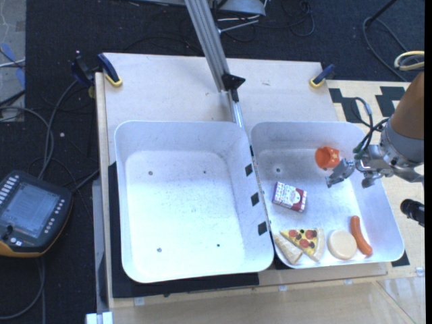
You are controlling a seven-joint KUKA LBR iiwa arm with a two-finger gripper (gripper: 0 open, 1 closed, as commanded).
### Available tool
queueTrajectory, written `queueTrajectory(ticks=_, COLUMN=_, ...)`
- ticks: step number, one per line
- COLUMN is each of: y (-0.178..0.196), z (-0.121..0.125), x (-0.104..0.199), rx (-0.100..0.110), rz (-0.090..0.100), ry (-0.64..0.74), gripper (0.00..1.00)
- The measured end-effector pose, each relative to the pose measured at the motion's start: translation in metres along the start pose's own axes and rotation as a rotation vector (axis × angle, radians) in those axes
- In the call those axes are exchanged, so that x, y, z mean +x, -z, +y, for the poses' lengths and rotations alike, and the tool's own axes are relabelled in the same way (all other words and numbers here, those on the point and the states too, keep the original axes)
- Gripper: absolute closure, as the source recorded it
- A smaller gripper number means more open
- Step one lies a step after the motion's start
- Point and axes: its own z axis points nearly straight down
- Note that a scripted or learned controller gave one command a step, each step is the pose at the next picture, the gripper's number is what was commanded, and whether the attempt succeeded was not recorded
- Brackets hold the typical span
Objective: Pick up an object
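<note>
In the right bin (pixel 378 201) lie several toy foods. An orange-red tomato (pixel 327 156) sits toward the back, and a red and white small box (pixel 289 196) lies near the middle. Along the front edge are a pizza slice (pixel 304 237), a pale wedge (pixel 288 250), a cream round disc (pixel 342 245) and a red sausage (pixel 360 235). My gripper (pixel 352 175) hovers at the bin's right side, just right of the tomato and a little in front of it. It is open, with nothing between its fingers (pixel 337 174).
The left bin (pixel 135 181) stands beside the right one, with a slanted metal pole (pixel 209 32) rising behind their shared edge. Yellow clamps (pixel 111 79) hold the board's back corners. A teach pendant (pixel 27 211) lies off the bench at left.
</note>
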Motion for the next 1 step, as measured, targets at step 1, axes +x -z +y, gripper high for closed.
queueTrajectory(ticks=1, y=-0.0617, z=-0.0032, x=0.0052, rx=0.001, rz=0.001, ry=0.0, gripper=0.0)
